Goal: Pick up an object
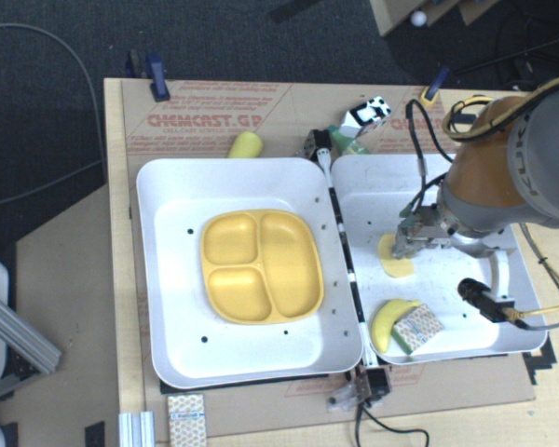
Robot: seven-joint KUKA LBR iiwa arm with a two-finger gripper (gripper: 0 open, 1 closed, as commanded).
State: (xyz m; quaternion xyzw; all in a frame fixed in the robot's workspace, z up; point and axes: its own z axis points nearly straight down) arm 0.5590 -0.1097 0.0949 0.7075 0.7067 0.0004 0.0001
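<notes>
Below the grey arm with its orange band, the two-finger gripper (412, 238) sits low in the right shallow white bin (373, 189), directly at a pale yellow rounded lump (396, 257); whether it pinches the lump cannot be told. Near the bin's front edge lie a yellow banana (384, 320) and, touching it, a green-edged patterned sponge block (417, 328). Left shallow white bin (168, 277) holds a yellow three-compartment plastic plate (261, 265).
</notes>
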